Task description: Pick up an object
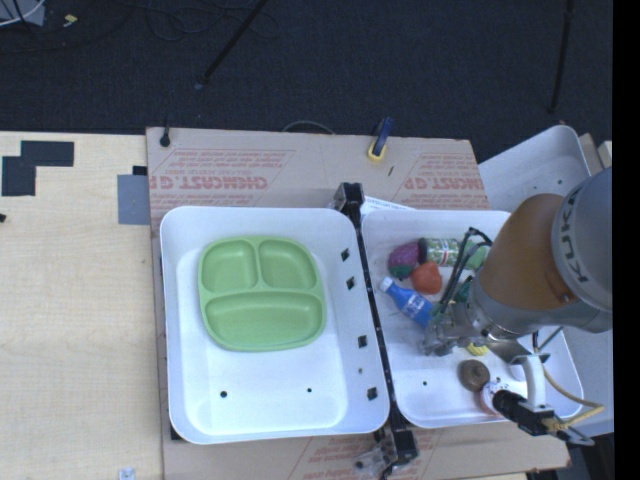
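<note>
The grey arm with its orange band reaches down into the right-hand shallow white bin (440, 408), and its two-finger gripper (443, 336) sits low among the clutter; whether it is open or closed I cannot tell. Just beside it, to its left, lies a small blue plastic bottle (408, 301), with a red-orange ball (428, 278) and a purple lump (403, 258) a little further back. A green divided plastic plate (262, 293) rests in the left-hand white bin (260, 408)

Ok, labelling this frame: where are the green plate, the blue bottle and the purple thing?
green plate (262, 293): camera view, its large lower compartment.
blue bottle (408, 301): camera view, mid-body.
purple thing (404, 258): camera view, its top.
</note>
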Tool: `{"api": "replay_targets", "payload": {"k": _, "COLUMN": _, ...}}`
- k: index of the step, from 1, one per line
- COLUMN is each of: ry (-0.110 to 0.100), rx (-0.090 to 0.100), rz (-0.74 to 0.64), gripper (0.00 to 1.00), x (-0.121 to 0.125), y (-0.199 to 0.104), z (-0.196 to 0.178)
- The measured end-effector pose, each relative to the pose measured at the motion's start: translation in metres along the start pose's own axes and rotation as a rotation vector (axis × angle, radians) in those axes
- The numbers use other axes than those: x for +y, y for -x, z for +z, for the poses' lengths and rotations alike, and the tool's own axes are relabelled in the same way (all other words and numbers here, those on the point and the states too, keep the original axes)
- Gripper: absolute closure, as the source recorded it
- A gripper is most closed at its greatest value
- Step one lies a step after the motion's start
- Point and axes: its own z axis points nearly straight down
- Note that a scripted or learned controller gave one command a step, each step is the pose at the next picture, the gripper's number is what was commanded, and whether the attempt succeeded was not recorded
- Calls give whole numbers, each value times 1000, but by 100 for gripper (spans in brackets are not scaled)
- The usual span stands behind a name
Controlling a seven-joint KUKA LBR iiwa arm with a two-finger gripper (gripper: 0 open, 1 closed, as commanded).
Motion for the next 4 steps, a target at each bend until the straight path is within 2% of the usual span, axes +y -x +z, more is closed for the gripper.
{"api": "replay_targets", "payload": {"k": 1, "ry": 5, "rx": -2, "rz": -8, "gripper": 100, "x": 4, "y": 1, "z": -42}}
{"api": "replay_targets", "payload": {"k": 2, "ry": 7, "rx": -2, "rz": -6, "gripper": 100, "x": 0, "y": 10, "z": -100}}
{"api": "replay_targets", "payload": {"k": 3, "ry": 6, "rx": -2, "rz": -8, "gripper": 100, "x": 0, "y": 10, "z": -132}}
{"api": "replay_targets", "payload": {"k": 4, "ry": 2, "rx": 1, "rz": -12, "gripper": 100, "x": 10, "y": -43, "z": -134}}
